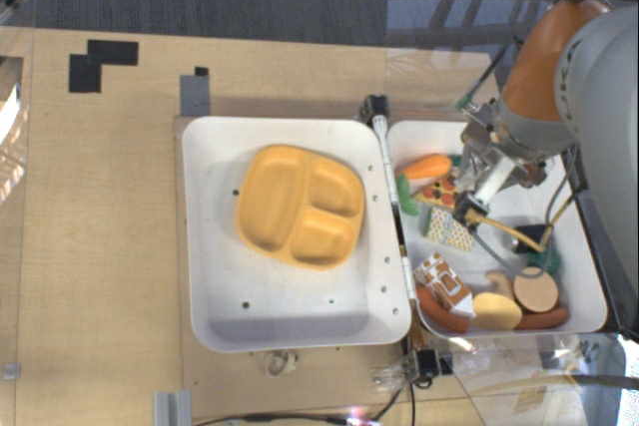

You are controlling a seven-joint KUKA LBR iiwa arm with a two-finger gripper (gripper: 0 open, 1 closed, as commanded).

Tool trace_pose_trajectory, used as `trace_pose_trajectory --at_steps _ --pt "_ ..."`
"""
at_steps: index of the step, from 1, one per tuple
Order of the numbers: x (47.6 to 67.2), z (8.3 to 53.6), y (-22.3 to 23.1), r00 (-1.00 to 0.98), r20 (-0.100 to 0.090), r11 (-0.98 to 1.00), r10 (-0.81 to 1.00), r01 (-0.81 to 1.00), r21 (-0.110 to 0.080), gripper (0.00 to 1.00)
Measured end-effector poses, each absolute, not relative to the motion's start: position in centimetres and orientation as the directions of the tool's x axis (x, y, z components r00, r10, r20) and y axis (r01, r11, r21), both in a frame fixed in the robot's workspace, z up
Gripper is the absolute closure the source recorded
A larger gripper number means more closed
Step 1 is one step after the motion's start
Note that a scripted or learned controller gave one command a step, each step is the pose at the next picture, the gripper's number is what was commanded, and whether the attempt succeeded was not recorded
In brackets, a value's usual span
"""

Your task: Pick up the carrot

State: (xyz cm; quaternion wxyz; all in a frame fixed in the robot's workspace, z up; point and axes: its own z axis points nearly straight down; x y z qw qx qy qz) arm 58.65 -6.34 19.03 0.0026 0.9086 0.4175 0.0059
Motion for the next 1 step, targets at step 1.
trace_pose_trajectory --at_steps 1 --pt "64.50 10.07 -8.46 0.681 0.007 -0.681 0.732 0.732 0.010 0.00"
